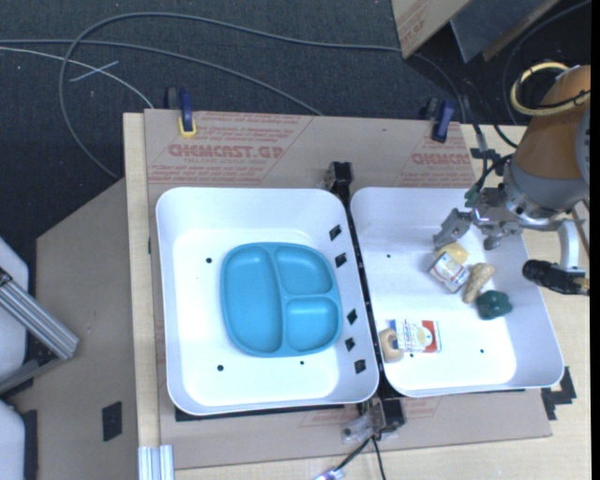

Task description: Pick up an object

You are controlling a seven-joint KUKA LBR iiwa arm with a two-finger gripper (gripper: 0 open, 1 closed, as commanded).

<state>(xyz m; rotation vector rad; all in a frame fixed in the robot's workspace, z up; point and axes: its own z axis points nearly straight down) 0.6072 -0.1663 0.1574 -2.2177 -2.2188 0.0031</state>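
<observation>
Hovering my pincer (473,225) far side of right bin (525,370) | spread wide, holding nothing | small jar (451,267) looks light, stiff, slick; take across body

Two shallow white plastic bins, left (178,309) and right (412,211), are carried side by side, touching, on the pale cardboard-covered desk (253,145).

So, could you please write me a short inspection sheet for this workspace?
Surface: two white bins, left bin and right bin, on a board.
Job's things: yellow-capped jar, tan piece, green lump, flat packet, all in the right bin.
Clutter: blue divided tray in the left bin.
Grippers: gripper above the right bin's far edge, holding nothing.
Cables: grey cable on the floor.
Surroundings: dark carpet, cardboard box.
</observation>
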